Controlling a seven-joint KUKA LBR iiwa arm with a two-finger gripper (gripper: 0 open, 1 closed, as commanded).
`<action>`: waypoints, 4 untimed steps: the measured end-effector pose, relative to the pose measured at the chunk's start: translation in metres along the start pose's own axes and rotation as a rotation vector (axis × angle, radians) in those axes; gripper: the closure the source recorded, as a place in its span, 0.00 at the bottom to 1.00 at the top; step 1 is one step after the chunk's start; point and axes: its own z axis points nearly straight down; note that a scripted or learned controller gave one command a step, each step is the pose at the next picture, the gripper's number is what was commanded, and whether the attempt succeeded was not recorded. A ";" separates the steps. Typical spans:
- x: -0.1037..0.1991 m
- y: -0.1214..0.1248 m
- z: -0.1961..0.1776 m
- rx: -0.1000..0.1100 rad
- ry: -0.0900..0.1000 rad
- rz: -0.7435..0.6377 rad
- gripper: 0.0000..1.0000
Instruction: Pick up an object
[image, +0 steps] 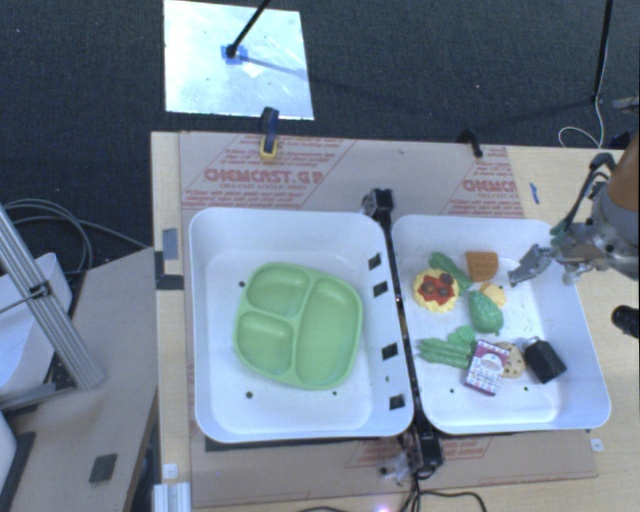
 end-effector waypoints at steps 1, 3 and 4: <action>0.013 0.022 0.124 0.004 0.002 -0.004 0.00; 0.068 0.065 -0.047 0.007 0.005 -0.007 0.00; 0.093 -0.012 0.056 0.015 0.005 0.002 0.00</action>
